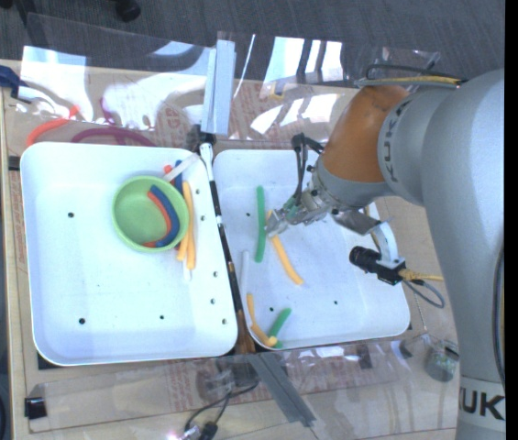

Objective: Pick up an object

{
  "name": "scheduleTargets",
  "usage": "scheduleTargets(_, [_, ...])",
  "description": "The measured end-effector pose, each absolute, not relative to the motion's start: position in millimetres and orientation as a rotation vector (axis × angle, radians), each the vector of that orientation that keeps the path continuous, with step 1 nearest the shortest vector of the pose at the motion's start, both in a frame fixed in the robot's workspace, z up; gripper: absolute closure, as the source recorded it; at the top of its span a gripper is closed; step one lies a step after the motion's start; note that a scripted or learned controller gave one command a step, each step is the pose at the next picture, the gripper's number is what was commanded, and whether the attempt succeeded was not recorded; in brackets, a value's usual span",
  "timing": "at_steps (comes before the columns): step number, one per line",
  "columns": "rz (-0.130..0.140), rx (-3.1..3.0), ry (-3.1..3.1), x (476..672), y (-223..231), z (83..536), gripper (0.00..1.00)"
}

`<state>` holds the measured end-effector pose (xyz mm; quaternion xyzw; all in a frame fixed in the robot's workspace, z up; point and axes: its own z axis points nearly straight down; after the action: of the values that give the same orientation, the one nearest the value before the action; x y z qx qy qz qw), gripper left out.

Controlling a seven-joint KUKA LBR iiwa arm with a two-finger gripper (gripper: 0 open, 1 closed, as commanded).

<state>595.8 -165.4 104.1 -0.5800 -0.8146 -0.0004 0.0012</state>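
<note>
The grey arm with its orange band reaches in from the right over the right bin (pixel 369 314). Its gripper (pixel 281 222) hangs low in that bin, just right of a long green stick (pixel 260 224) and right above the upper end of an orange stick (pixel 286 260). Nothing shows between the fingers. Near the bin's front edge lie a short green piece (pixel 280 321) and a thin orange piece (pixel 253 313). The left bin (pixel 84 282) holds a green bowl (pixel 144 213) with red and blue curved pieces inside, and orange sticks (pixel 188 236) lean along its right side.
A ridge (pixel 220 236) separates the two bins. A black cable connector (pixel 373 262) hangs off the wrist over the right bin. Red cable loops (pixel 103 136) and clear plastic sheets lie behind the bins on the bench.
</note>
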Motion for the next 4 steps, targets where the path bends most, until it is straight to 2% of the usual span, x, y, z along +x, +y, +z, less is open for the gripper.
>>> scheduleTargets(1, [-0.001,-1.82,-2.557,595.8,-165,104,0.0])
scheduleTargets(2, [0.001,-1.816,-2.562,596.4,-165,114,1.0])
scheduleTargets(3, [0.002,-1.815,-2.563,596.4,-165,114,0.0])
scheduleTargets(4, [0.001,-1.786,-2.585,585.8,-138,93,0.0])
